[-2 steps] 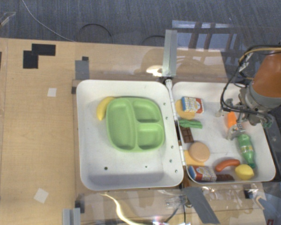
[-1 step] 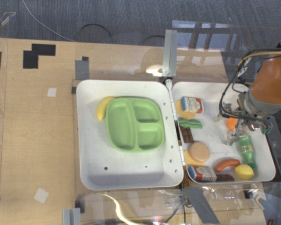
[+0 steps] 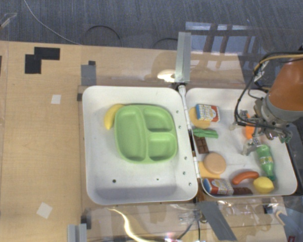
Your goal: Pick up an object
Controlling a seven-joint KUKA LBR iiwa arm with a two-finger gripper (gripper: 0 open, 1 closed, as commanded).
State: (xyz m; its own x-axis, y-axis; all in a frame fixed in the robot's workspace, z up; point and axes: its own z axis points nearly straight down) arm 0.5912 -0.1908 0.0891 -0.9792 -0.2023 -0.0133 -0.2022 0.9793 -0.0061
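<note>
The grey arm's two-finger gripper [image 3: 260, 141] hangs low over the right-hand shallow white bin [image 3: 293, 183], and whether it is open or closed cannot be told. A green plastic bottle [image 3: 265, 161] lies directly below the gripper, seemingly touching it. A small orange piece [image 3: 249, 131] sits just beside the gripper.

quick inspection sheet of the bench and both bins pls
surface: wooden bench bearing left bin and right bin
job's things: green bottle, lemon, sausage, round bun, milk carton in right bin
clutter: green divided plate and banana in left bin
grippers: gripper low over right bin beside the bottle
cables: black cables on the arm; thin wire on floor
surroundings: grey carpet
</note>
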